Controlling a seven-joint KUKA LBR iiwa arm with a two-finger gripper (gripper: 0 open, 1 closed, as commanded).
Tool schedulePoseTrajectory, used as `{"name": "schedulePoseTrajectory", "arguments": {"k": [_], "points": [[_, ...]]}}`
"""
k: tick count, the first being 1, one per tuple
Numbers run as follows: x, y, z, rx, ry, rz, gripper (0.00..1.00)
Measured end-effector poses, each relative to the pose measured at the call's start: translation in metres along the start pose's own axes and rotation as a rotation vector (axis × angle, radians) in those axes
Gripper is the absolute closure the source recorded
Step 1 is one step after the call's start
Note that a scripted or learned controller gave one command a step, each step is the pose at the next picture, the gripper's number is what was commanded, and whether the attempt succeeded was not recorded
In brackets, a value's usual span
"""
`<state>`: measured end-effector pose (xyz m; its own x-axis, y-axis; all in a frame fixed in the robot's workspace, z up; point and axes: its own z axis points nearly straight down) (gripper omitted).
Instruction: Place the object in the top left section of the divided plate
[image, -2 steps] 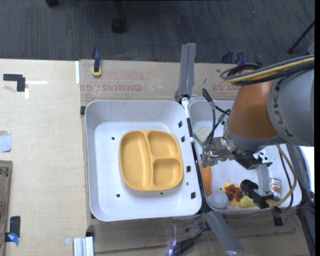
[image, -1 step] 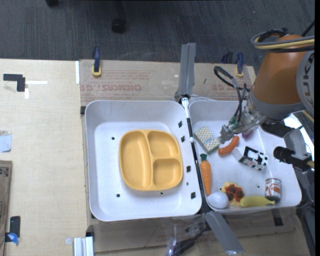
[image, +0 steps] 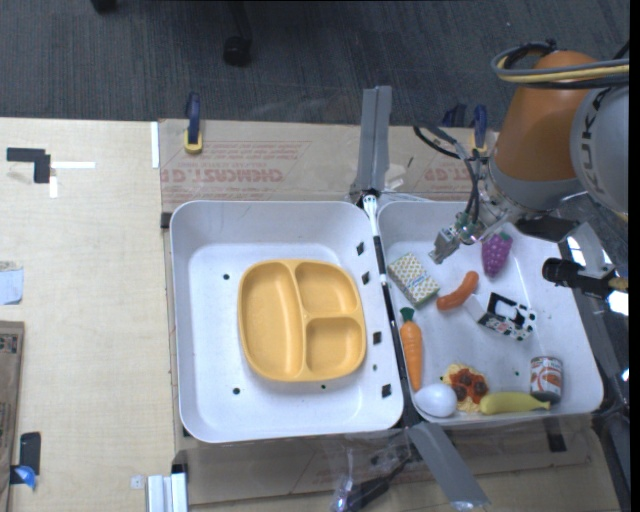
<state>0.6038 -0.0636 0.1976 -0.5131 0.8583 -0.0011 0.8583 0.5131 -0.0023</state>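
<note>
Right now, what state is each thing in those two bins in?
Yellow divided plastic plate: upright, nothing in its sections.
Orange toy carrot: lying flat.
Small metal can: standing upright.
Yellow toy banana: lying flat.
Purple toy grapes: resting beside the end effector.

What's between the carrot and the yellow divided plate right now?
In the camera view, just the two bins' adjoining white walls lie between the carrot and the divided plate; no object sits there.
</note>
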Motion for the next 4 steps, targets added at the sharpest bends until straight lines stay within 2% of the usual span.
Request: {"name": "schedulePoseTrajectory", "arguments": {"k": [1,2,3,4], "points": [[0.034,-0.040,0.007,-0.001,0.002,-0.474,1.00],[0.007,0.033,0.007,-0.003,-0.001,-0.401,1.00],[-0.059,0.013,-0.024,-0.004,-0.004,-0.527,1.00],[-0.032,-0.026,0.101,-0.008,-0.007,-0.568,1.00]]}}
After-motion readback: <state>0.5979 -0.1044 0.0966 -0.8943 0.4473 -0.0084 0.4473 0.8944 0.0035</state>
